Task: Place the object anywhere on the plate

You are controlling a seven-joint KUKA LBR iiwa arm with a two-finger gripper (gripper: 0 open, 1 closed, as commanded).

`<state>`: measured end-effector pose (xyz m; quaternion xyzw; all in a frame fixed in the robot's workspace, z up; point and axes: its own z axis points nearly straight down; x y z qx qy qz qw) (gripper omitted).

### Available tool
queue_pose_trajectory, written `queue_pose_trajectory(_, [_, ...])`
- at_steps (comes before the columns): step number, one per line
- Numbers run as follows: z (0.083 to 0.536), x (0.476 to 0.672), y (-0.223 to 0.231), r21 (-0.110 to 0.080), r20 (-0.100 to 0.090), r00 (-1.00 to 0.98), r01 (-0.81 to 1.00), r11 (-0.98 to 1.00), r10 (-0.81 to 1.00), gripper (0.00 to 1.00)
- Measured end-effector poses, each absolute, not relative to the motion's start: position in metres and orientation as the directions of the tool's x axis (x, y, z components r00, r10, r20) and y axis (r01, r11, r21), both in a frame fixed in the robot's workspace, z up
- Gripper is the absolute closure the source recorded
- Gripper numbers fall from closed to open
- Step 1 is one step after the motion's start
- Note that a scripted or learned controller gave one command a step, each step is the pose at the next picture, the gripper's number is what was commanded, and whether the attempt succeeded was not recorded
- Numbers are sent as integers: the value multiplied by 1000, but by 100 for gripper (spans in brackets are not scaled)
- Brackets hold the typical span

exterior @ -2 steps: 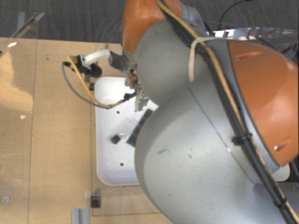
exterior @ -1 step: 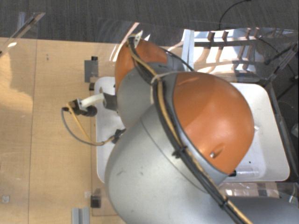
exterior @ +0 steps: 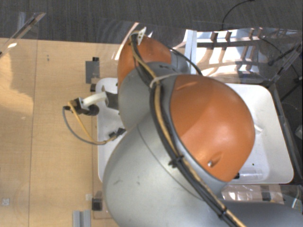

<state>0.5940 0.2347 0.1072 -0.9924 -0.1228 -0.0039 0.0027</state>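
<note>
Camera view — arm (exterior: 189, 141) seemingly hides bins (exterior: 279, 141)

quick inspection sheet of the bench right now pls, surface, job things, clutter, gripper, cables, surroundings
surface: wooden bench; white bin at right, a second white bin showing left of the arm
job's things: nothing seen; the arm covers most of both bins
clutter: nothing seen
grippers: nothing seen; the grey and orange arm blocks the middle of the view
cables: black cable bundle running along the arm; looped cable on the bench at left; thin cable on the floor
surroundings: dark carpet beyond the bench; clear guard panel at upper right
</note>
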Motion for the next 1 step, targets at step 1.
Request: queue_pose_trajectory(1, [216,566,232,0,3,882,471,-882,471,100])
